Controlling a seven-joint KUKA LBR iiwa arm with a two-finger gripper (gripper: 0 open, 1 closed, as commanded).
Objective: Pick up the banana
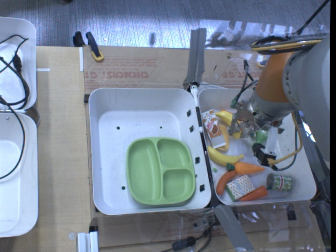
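1. Hovering low over the right bin (310,185), gripper (247,126) near the back, just beside a yellow piece (224,117).
2. Can't tell if jaws are open or closed, too cluttered.
3. Banana (223,156) lying mid-bin, left side, touching a carrot (249,167).
4. Green plate (160,170) in left bin (105,109).

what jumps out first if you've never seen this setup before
The green divided plate lying in the left bin draws the eye first. Next comes the grey arm with its orange band hanging over the right bin's clutter, where the yellow banana lies near the carrots.
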